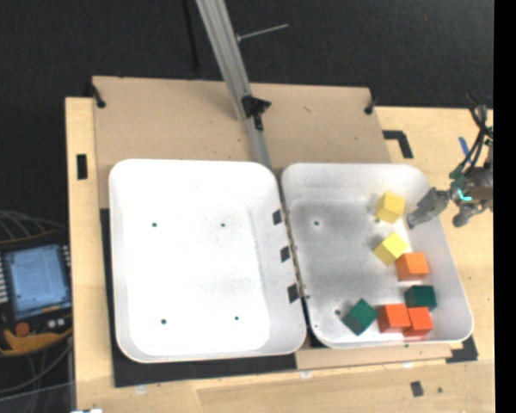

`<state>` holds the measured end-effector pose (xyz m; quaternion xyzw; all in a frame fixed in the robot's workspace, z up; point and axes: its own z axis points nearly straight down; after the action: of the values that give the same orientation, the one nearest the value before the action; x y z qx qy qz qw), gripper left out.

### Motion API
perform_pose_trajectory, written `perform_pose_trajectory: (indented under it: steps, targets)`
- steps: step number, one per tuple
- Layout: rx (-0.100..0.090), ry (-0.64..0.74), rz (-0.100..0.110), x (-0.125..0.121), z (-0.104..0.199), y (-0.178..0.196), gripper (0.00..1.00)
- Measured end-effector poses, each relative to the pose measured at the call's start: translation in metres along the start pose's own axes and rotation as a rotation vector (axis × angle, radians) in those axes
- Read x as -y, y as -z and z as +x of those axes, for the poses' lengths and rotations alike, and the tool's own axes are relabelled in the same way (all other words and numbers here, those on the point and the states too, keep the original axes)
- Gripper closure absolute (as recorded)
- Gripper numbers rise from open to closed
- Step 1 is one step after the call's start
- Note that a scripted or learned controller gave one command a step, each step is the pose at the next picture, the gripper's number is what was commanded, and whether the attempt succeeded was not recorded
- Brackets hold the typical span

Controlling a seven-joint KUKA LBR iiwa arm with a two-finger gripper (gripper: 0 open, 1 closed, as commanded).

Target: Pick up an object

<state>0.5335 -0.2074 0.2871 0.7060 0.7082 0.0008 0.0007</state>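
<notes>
Several small cubes lie in the right bin (327, 256). Two are yellow (390, 206) (392, 246), and an orange cube (412, 265) sits just below them. Along the front lie a dark green cube (421, 297), a second green cube (359, 316) and two orange cubes (394, 317) (420, 320). My gripper (444, 209) hangs over the bin's right rim, open, with nothing between its fingers. Its left finger (426, 206) is just right of the upper yellow cube.
The left bin (189, 256) adjoins the right one, joined by dark clips along the shared edge. A slanted metal pole (228, 58) rises from the back of the bench. A handheld screen unit (30, 282) sits off the bench at the left.
</notes>
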Motion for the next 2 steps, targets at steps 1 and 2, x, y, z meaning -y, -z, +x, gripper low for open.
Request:
perform_pose_trajectory:
  steps: [1, 2]
  targets:
    - [0.002, -0.005, 0.004, -0.005, -0.001, -0.043, 0.00]
    - [0.001, -0.006, 0.006, -0.010, 0.006, -0.095, 0.00]
